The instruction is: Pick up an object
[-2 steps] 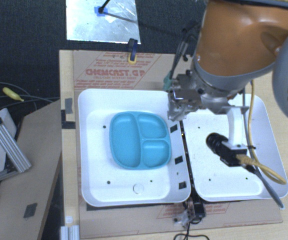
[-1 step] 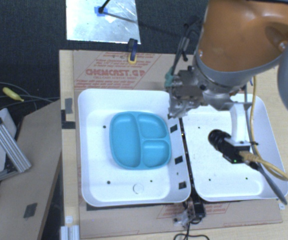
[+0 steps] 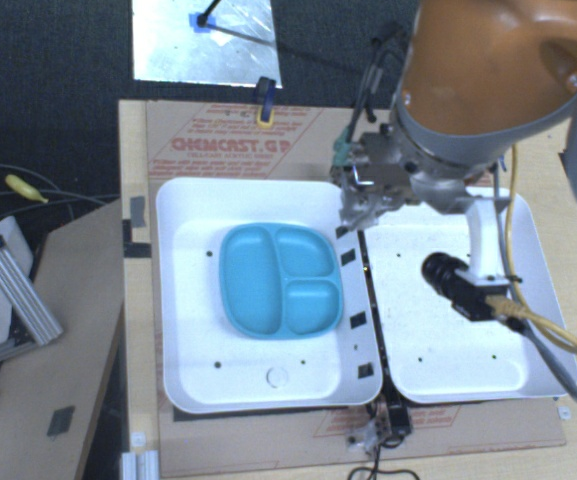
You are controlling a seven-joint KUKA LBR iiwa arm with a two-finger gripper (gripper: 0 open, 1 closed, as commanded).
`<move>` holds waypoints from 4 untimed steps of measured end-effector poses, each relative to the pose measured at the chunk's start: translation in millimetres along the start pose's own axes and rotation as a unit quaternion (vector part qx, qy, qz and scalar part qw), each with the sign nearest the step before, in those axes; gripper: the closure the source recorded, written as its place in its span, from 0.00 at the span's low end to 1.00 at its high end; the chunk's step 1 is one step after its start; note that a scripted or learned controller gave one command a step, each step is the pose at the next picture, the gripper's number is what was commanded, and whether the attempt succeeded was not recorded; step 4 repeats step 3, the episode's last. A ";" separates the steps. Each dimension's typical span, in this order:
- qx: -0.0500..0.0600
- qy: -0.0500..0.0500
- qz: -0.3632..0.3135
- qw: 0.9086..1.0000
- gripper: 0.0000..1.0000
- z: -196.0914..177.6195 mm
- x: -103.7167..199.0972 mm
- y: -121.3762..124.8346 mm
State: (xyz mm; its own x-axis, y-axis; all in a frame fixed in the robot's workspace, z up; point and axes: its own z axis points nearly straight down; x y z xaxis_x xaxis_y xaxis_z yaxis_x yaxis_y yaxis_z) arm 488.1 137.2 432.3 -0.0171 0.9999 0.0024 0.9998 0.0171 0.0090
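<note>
Blue divided plate [image 3: 278, 280] is lying centre-left in the left bin [image 3: 183, 368], a small pale ring [image 3: 276, 376] below it; the tool [image 3: 360, 208] is hanging over the bins' shared rim, apart or together, can't tell.

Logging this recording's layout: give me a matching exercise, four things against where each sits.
Things: 1 blue divided plate; 2 gripper; 3 silvery sheet; 4 printed cardboard.
Places: A under the left bin and right bin; B over the rim between them, far end; C in the left bin; D on the dark surface beyond the cardboard.
Pairs: 1-C, 2-B, 3-D, 4-A.
</note>
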 end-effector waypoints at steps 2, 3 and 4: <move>-0.001 0.000 0.011 1.000 1.00 -92.3 -46.6 -1.1; 0.007 -0.002 0.010 1.000 1.00 -8.1 -82.3 -3.3; 0.007 -0.002 0.010 1.000 1.00 -8.1 -82.3 -3.3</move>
